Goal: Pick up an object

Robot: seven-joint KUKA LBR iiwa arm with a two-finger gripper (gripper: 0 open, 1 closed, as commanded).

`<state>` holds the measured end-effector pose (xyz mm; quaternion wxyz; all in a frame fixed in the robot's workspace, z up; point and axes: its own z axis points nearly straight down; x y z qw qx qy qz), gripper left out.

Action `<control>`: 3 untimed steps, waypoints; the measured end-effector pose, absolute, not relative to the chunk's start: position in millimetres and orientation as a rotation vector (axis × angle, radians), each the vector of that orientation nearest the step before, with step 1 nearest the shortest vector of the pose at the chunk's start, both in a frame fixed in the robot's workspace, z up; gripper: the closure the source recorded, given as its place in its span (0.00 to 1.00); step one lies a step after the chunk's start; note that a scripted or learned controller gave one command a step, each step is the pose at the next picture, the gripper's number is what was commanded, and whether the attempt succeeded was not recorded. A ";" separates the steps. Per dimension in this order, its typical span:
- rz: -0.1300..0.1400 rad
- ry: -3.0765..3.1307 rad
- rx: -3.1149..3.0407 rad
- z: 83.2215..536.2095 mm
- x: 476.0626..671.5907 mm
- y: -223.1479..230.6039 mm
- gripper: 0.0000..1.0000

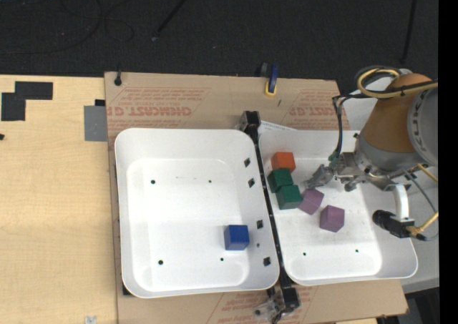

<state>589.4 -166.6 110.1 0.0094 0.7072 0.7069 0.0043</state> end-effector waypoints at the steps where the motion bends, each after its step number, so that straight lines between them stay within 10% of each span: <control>1: 0.021 2.203 2.206 106.5 587.6 -156.4 0.00; 3: 0.031 2.201 2.203 104.7 580.5 -142.7 0.00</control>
